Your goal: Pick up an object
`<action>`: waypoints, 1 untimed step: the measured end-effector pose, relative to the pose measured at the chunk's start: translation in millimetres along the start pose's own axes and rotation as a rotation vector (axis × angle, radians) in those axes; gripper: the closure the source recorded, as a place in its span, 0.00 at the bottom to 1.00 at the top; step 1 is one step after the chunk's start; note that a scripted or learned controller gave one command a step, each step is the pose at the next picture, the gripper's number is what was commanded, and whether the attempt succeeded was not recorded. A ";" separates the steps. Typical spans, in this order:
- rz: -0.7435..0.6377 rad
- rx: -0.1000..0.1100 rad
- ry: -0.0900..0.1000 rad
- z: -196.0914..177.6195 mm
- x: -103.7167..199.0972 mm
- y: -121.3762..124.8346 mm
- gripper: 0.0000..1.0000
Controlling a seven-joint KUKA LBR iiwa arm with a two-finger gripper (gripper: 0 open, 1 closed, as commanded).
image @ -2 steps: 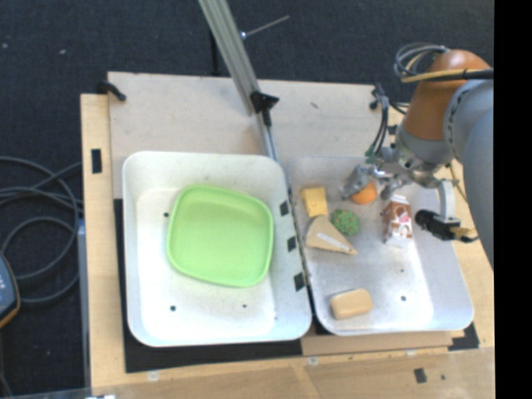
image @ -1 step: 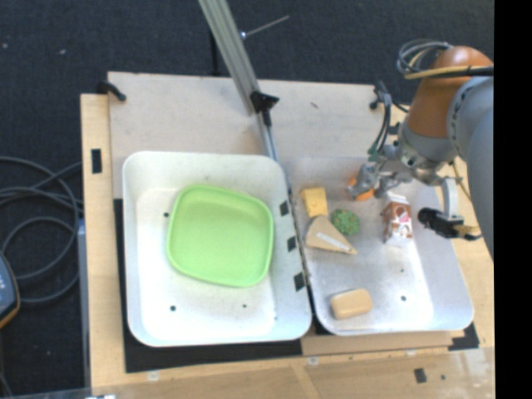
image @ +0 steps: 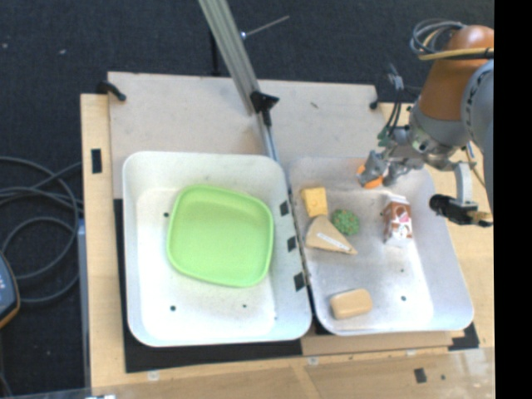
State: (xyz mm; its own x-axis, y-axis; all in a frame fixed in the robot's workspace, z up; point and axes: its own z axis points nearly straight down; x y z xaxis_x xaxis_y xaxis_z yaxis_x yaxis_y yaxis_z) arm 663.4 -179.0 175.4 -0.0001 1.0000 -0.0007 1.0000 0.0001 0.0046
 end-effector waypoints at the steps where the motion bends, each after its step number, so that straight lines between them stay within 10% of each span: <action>1: 0.000 -0.001 0.000 -59.0 6.0 -4.2 1.00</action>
State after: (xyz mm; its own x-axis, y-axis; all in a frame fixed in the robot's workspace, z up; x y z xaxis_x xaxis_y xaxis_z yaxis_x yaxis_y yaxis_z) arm 659.0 -173.0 234.4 -0.0003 1.0000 -0.0009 1.0000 0.0003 0.0057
